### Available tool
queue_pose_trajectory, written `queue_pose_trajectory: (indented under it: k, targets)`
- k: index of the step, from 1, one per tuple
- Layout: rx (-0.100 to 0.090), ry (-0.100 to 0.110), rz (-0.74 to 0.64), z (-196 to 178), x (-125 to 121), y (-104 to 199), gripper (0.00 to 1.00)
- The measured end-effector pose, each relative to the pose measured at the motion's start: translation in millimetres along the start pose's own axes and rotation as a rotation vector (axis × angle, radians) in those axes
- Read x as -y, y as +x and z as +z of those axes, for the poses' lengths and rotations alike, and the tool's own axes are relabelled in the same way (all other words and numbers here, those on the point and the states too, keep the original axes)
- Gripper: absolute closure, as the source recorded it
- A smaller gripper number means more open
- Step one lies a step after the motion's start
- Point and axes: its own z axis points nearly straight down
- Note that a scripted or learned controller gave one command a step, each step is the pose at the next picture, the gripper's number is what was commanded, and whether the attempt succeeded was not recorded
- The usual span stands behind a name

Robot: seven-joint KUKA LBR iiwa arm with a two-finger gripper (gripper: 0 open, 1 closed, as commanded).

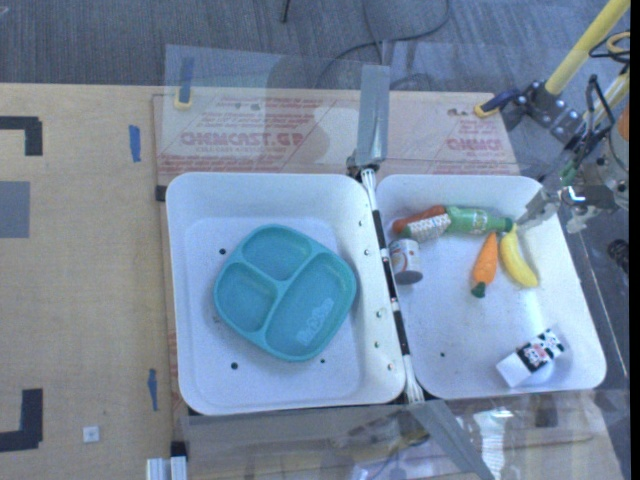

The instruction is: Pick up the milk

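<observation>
Pincer: my pincer (537,211) hangs at the upper right corner of the right bin (590,353), just over its rim, with its tip pointing down and left into the bin. I cannot tell how it is set, and I see nothing between its tips.
Nearest things: the tip is just beside the right end of the green bottle (478,219) and just above the top of the banana (517,258); whether it touches either I cannot tell.
Milk: the milk (531,356), a small white carton with black patches, lies tilted in the lower right corner of the same bin, close to the front rim. It is well apart from my pincer, straight down the bin's right side.
Between us: the banana lies just below my pincer, near the line to the milk; beyond it the bin floor is bare white as far as the carton.
Other things in the right bin: a carrot (485,263) lies just left of the banana, a red and white piece (421,226) lies at the left end of the green bottle, and a small tin (404,261) stands by the left wall.
Left bin: the left bin (190,298) holds a teal divided plate (285,290).
Bench: both bins sit side by side on the tan bench (80,298).
</observation>
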Motion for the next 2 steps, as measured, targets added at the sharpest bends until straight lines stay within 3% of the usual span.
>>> queue_pose_trajectory:
  k: [1, 2]
  targets:
    - [-0.008, -0.003, -0.137, 113.5, 65.5, 3.0, 0.00]
    - [-0.001, -0.005, -0.131, 103.3, 66.0, -1.6, 1.00]
